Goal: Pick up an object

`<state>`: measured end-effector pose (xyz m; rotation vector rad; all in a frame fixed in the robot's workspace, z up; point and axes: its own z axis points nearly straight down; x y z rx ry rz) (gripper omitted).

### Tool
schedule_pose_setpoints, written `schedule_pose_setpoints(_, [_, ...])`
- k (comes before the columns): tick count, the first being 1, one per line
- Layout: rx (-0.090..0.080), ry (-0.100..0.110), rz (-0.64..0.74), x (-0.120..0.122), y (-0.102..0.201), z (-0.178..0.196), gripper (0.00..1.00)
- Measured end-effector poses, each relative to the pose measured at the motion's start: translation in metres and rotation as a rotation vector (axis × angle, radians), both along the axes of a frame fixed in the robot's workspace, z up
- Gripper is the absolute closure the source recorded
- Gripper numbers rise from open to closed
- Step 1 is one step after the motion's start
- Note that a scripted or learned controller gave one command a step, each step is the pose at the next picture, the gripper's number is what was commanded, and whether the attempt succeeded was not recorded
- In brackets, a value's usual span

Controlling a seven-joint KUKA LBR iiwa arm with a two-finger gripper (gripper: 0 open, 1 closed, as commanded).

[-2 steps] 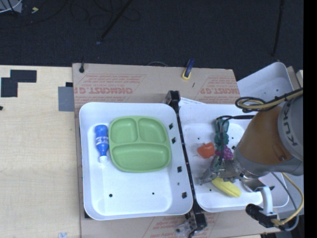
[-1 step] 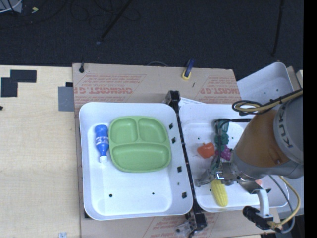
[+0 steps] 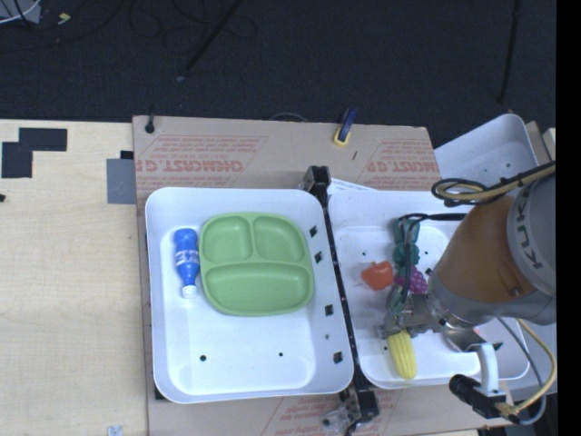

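My gripper [image 3: 400,321] hovers low in the right bin [image 3: 363,352] at the corn [image 3: 403,354], finger spread unclear; cardboard [image 3: 272,153] underneath, dark floor [image 3: 272,44] across the top

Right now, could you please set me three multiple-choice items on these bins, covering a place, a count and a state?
1. Where does the bottle lie?
A. Left bin, left of the plate
B. Right bin
C. On the plate

2. How many compartments has the green plate?
A. Two
B. Three
C. Four

3. How does the corn lie?
A. Standing upright
B. Flat in the right bin, by the gripper
C. On the plate

Answers: 1 A, it lies beside the plate in the left bin. 2 B, two small above one long. 3 B, it lies lengthwise near the right bin's front edge.
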<state>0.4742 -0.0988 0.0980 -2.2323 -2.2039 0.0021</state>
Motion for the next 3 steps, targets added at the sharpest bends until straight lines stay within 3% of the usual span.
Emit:
schedule_pose_setpoints(1, [-0.002, -0.006, 0.013, 0.009, 0.003, 0.057, 1.0])
schedule_pose_setpoints(3, [-0.002, -0.004, 0.013, 0.008, -0.004, 0.131, 1.0])
